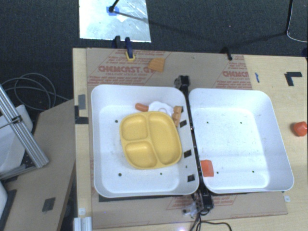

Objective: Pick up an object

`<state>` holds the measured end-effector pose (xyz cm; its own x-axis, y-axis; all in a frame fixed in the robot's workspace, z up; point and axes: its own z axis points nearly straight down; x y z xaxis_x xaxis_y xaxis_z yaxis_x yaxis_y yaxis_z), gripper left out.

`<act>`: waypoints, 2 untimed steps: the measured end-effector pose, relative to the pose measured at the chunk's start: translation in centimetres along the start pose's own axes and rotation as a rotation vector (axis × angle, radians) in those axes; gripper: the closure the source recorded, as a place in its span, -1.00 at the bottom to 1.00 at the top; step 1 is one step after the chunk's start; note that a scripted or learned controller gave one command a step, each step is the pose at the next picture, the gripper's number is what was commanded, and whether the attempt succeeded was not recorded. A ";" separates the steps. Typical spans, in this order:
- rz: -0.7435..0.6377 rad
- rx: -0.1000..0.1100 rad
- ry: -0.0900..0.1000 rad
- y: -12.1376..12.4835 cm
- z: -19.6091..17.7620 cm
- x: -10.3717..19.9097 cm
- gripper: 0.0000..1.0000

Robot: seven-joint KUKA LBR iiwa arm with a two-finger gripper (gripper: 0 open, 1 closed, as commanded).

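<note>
- Two white bins are set side by side on the counter (293,97), with a printed cardboard sheet (202,69) laid under them.
- The left bin (103,143) is taken up mostly by a yellow divided plate (150,141), which lies flat with its three compartments facing up.
- Just behind the plate, a small orange sausage-shaped piece (142,107) is seen, and beside it a white object (160,108) partly covered by the plate's far edge.
- A small tan piece (177,113) is placed near the left bin's right wall, close to the plate's far right corner.
- In the right bin (240,143), a red-orange block (207,168) is found in the near left corner, well apart from anything else.
- Another red-orange object (299,128) is left on the bare counter, to the right of the right bin.
- A tan chunk (156,64) lies on the cardboard behind the left bin, near a blue and yellow clamp (129,49) fixed at the counter's far edge.
- Whether the gripper is released or clenched cannot be told.
</note>
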<state>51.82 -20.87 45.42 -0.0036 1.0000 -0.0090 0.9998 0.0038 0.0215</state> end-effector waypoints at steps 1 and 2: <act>-0.002 0.017 0.007 0.0 1.1 0.2 -1.00; 0.004 0.022 0.008 -3.4 4.1 0.2 -1.00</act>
<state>48.53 -20.69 41.23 0.0001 1.0000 -0.0007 1.0000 -0.0001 -0.0004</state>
